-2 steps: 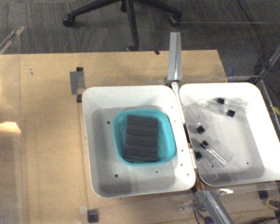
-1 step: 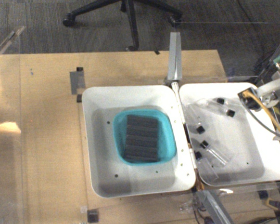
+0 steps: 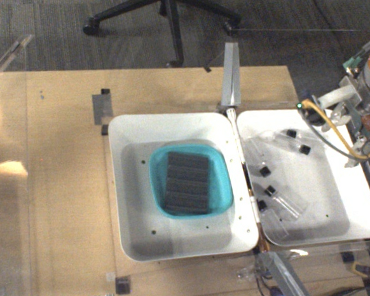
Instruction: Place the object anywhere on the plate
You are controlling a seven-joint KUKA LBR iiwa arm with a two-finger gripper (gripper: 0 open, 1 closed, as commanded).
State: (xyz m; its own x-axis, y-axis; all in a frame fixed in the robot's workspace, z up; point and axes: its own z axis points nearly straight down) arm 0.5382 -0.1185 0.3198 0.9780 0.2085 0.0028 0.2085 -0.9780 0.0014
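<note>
One dark ridged block (image 3: 187, 181) lies on the teal plate (image 3: 222, 173), left bin (image 3: 134, 237). We judge placement done. Arm (image 3: 359, 95) at three o'clock; its grip we cannot tell. Next: retreat.

This was a robotics lab. A plywood desk (image 3: 49, 206) carried two shallow white bins (image 3: 132, 244) side by side, fixed with metal brackets (image 3: 230, 77). Cabled arm hardware (image 3: 360, 108) reached in from the right, and an office chair's base (image 3: 168, 14) stood on grey carpet (image 3: 41, 24) behind.
</note>
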